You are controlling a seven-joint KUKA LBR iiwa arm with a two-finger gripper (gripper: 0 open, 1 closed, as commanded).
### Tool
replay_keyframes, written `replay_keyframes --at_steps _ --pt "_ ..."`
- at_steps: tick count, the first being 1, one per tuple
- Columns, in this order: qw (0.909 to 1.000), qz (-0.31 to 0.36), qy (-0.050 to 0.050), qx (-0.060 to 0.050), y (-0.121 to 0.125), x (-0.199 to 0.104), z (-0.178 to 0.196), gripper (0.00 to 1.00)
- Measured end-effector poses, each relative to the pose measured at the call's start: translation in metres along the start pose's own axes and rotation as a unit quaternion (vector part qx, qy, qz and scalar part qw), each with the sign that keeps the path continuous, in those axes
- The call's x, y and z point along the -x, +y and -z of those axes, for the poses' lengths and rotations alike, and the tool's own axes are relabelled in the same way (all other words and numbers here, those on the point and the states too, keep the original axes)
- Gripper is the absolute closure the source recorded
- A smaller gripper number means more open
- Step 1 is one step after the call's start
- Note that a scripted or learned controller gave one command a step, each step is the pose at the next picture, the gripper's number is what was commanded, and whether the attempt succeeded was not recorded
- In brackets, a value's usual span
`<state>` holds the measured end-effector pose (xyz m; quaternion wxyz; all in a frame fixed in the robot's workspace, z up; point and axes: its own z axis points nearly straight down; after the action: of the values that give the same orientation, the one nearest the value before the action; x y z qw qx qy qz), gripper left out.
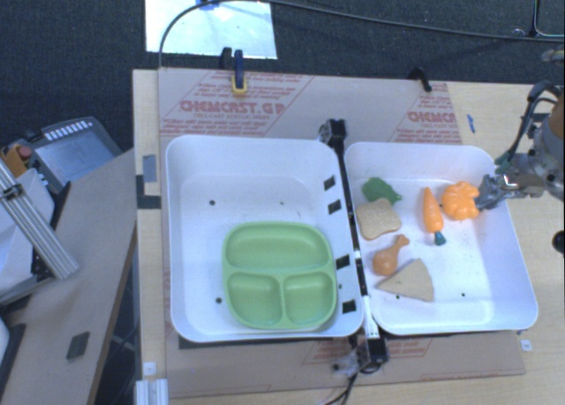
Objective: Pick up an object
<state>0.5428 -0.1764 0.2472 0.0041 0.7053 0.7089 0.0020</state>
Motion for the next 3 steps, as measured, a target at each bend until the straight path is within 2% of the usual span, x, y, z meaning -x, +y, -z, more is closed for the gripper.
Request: replay_keyframes --at_steps 2,3 --pt "1.0000 0.003 0.003 -0.003 0.012 -0.118 0.008 1.00" --pt "1.0000 0.002 0.003 -0.004 0.022 -0.173 -0.007 1.00"
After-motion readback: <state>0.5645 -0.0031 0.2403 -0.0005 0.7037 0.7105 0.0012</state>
